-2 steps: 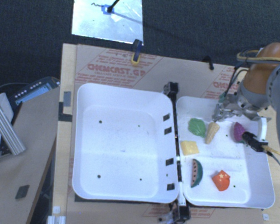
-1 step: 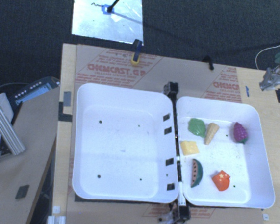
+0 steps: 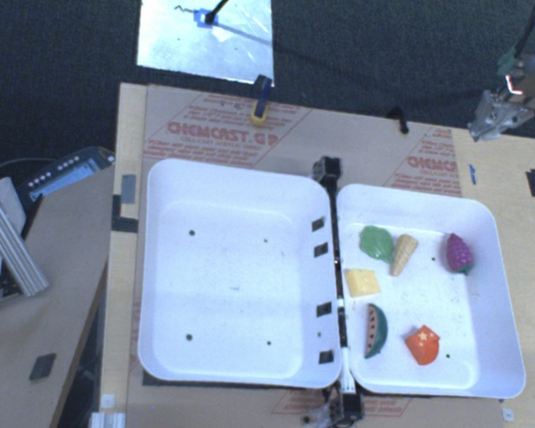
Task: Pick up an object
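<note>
The gripper [image 3: 499,116] hangs at the upper right, above the bench and beyond the far rim of the right bin [image 3: 504,278]; whether it is open or shut I cannot tell, and nothing is seen in its hold. All the objects lie in that bin, below and mostly left of it: a purple grape bunch [image 3: 459,253] nearest, then a tan cone [image 3: 403,253], a green piece [image 3: 376,241], a yellow wedge [image 3: 362,282], a watermelon slice [image 3: 374,331] and a red strawberry-like piece [image 3: 422,345]. The left bin [image 3: 163,274] sits farther left. Under both, a board [image 3: 224,129] reads "CHEMCAST GP" in red.
</note>
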